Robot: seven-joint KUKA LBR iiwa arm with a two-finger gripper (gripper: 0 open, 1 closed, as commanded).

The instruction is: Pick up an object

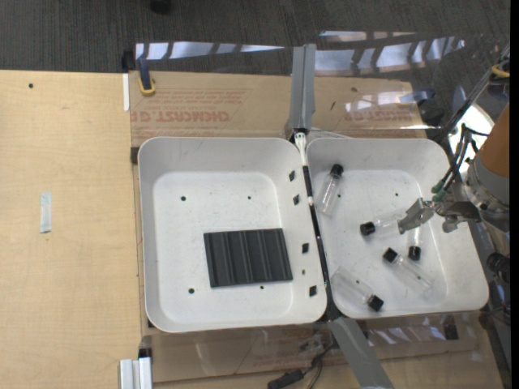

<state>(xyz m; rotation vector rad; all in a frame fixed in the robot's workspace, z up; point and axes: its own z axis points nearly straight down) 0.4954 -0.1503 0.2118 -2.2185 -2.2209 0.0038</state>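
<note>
Several clear vials with black caps lie in the right bin (357,156). One vial (329,188) rests near the bin's left wall, another vial (359,290) at the front left. A vial (386,224) in the middle points toward my gripper (423,215), which hangs low over the right part of this bin, right at that vial's clear end. Two more vials (414,250) lie just below the gripper. A black ribbed rectangular block (246,257) lies flat in the left bin (162,217).
A grey divider post (303,87) stands behind where the two bins meet. Brown cardboard (211,104) lies behind the bins and a wooden bench top (65,217) spreads to the left. Cables and the arm's body crowd the right edge.
</note>
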